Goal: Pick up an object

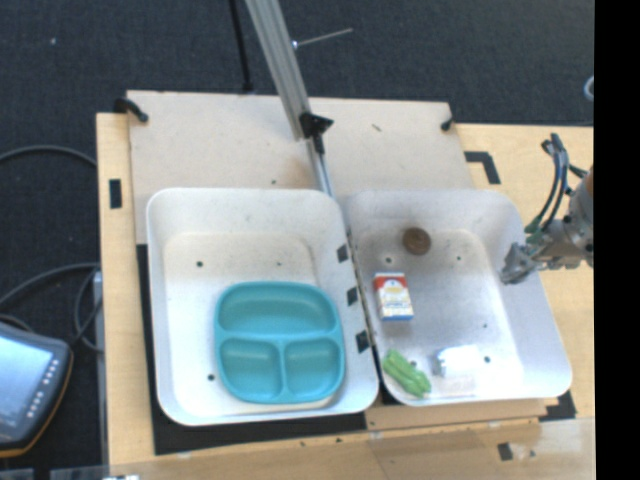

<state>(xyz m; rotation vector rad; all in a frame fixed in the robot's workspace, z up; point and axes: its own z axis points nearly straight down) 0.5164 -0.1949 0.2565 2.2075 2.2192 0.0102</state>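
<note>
Claw [515,265] at the right bin's [520,318] right rim, nothing between its fingers; grip state impossible to tell.
In the right bin: small red, white and blue carton [394,296] near centre, round brown disc [416,239] above, green crumpled object [406,372] and white object [458,359] below. Teal three-compartment plastic tray [279,341] in the left bin [180,268].

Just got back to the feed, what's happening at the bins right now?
The gripper sits at the right edge of the right bin, low over its rim, with nothing visibly between its fingers. In that bin lie a small round brown object, a small red and white carton, a green object and a white object, all apart from the gripper. The left bin holds a teal divided plate. No pick has happened yet.
</note>
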